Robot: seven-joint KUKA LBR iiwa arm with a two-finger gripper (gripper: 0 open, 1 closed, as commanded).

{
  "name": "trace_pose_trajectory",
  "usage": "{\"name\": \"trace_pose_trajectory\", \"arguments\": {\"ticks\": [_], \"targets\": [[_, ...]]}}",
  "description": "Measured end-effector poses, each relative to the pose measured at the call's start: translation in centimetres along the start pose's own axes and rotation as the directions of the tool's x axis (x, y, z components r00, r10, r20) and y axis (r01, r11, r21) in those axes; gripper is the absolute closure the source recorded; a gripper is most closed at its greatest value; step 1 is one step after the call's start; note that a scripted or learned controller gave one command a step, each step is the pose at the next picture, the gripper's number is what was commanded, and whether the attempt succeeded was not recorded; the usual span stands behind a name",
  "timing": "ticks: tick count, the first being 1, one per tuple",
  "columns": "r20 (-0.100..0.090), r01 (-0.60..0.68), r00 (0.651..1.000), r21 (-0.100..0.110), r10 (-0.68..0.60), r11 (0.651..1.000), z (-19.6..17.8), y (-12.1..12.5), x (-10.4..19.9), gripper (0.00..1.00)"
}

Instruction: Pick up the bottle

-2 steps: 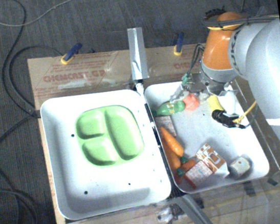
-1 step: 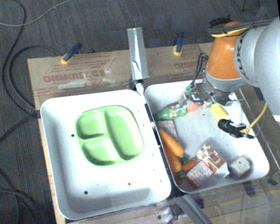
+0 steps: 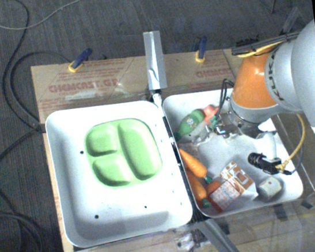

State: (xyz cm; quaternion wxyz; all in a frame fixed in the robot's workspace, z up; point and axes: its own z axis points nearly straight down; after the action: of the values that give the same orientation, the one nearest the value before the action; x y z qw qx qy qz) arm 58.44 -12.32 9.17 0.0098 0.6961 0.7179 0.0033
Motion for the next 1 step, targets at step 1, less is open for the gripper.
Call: {"name": "trace_pose_trajectory", "arguments": {"ticks": [1], "targets": [[-0.006,-0.131,0.991,0.026,0.131,0.991,-2.34,3.53,0.03,0.00]]}}
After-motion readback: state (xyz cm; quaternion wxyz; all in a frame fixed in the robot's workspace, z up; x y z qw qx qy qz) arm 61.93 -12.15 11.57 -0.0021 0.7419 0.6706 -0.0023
